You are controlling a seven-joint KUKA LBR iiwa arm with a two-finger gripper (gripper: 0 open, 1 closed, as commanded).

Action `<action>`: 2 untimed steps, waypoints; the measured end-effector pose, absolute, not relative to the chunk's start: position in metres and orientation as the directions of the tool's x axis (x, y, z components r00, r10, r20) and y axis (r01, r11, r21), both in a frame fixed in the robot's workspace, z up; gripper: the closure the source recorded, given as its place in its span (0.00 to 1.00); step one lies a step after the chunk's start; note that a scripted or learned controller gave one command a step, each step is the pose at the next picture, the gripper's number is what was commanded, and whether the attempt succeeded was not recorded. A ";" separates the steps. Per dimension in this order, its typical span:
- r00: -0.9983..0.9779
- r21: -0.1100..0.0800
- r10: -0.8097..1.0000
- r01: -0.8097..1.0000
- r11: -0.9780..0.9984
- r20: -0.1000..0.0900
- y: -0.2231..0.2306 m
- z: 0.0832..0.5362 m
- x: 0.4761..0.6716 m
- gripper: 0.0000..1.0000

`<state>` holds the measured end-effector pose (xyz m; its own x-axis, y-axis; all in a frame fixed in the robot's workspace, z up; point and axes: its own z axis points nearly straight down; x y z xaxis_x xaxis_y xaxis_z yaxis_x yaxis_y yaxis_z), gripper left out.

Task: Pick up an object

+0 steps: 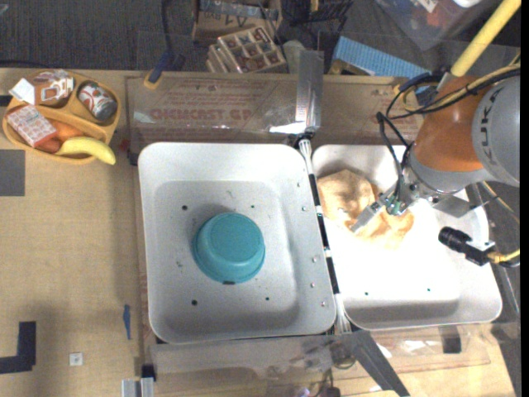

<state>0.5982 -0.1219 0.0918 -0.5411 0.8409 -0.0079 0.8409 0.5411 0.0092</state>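
Two shallow white plastic bins sit side by side on the bench: the left bin (165, 180) and the right bin (430, 304). Each holds one thing. In the left one, a single round teal plastic bowl (231, 246) lies upside down near the middle of the floor, well apart from every wall.

In the right bin lies one pale tan, soft-looking lump (347, 195) — crumpled and rounded like cloth or a plush piece, cream on top and shading to orange-tan along its lower right edge. It sits in the bin's upper left part, just beside the wall that divides the two bins.

The one grey arm with its orange band (450, 139) reaches in from the right over the right bin, its wrist tilted down and to the left. The two-finger gripper (382, 208) is low over the right-hand part of the tan lump, touching or very nearly touching it. From this slant it cannot be told whether the pincer is wide, narrow or closed on anything — the tips merge with the lump beneath them.

Off the bins, at the bench's upper left, one yellow tray (58, 143) holds a yellow banana (89, 147), a small can (97, 102) and a few packets. Black cables (413, 98) loop around the arm's wrist.
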 end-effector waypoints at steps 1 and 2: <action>-0.789 -0.006 0.614 0.614 0.789 0.018 -0.188 0.090 0.665 0.00; -0.788 0.004 0.616 0.616 0.788 -0.010 -0.191 0.103 0.670 1.00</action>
<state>0.6695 -0.1909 0.1031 -0.7876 0.6161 -0.0101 0.6161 0.7876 0.0041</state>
